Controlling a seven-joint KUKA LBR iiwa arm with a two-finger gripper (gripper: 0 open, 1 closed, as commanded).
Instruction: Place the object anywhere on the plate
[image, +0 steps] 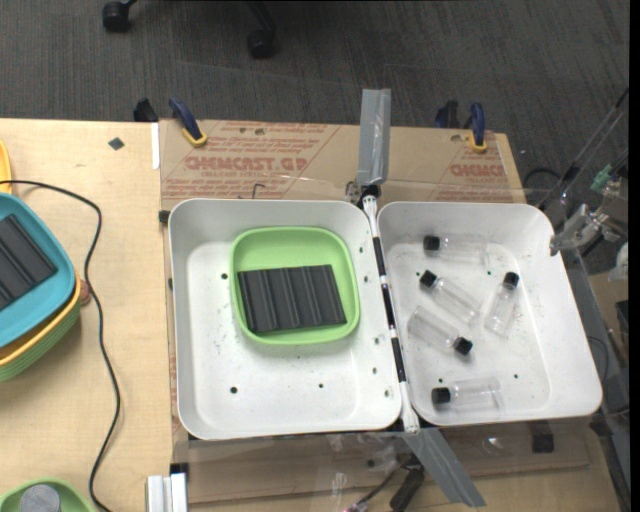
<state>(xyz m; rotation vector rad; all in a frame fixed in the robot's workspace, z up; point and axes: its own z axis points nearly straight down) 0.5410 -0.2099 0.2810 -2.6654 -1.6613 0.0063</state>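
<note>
Green plate (295, 250) sits in the left bin (200, 390), toward its 12 o'clock side, with a dark ribbed insert (292, 298) covering most of its floor. Right bin (560, 400) holds five clear vials with black caps: one at 11 o'clock (445, 244), one near centre (448, 293), one at 3 o'clock (502, 302), one below centre (440, 334), one at 6 o'clock (467, 397). All lie flat and loose; none is on the plate yet, so judging from this the pick has not happened.

Arm hardware (585, 225) shows at the right bin's 2 o'clock edge. Pincer itself cannot be made out, so its opening cannot be told, and nothing is seen held.

Risks:
- Vials are clear on white, so edges are weak and the grasp could land off-centre.
- Round bodies lying flat could roll or squirt out as the pincer closes.
- Centre and lower-centre vials lie close together, so a finger could nudge the neighbour.
- Ribbed insert could let a dropped vial roll toward the plate rim.
</note>
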